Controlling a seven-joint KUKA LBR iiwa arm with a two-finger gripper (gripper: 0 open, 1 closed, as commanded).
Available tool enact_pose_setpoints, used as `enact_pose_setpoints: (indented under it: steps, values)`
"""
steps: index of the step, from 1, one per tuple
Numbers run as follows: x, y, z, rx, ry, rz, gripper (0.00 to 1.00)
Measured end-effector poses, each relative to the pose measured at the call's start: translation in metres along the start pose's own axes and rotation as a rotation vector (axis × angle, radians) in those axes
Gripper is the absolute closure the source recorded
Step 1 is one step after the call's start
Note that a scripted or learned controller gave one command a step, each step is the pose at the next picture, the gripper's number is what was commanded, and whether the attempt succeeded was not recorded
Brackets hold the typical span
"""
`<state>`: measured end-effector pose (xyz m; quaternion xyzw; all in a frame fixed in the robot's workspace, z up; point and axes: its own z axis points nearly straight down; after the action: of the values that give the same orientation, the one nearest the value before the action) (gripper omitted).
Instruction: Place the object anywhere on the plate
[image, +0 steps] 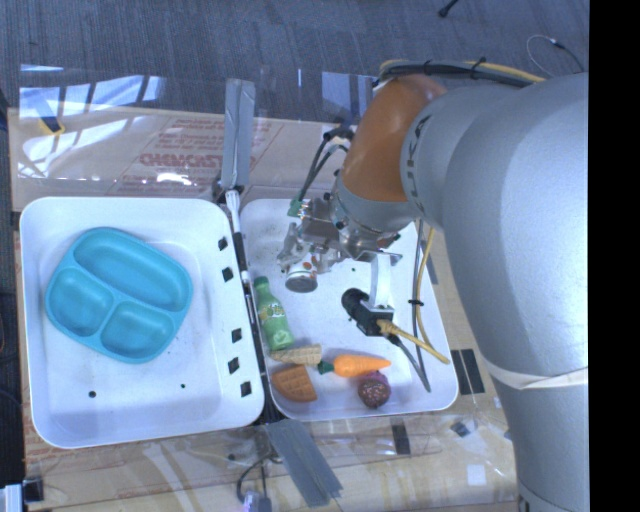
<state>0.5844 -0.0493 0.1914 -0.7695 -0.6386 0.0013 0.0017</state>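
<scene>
The grey arm (480, 200) hangs over the right bin (440, 398) with its pincer (303, 262) low above the white floor. From this angle we cannot tell whether the pincer is open or closed, and we see nothing in it. Well to the view's left of the pincer, the left bin (130, 425) bears the blue plate (118, 292). Just below the pincer lies a green bottle (270, 314), probably the object meant. We judge it light, stiff and slippery, best taken across its middle. Farther below lies a small carrot (358, 366).
</scene>
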Motion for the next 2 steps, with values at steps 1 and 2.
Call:
enact_pose_setpoints:
  steps: [1,2]
  values:
    - [0.076,-0.001,0.000,-0.002,0.000,-0.071,1.00]
    - [0.164,-0.016,0.061,0.002,-0.003,-0.135,1.00]
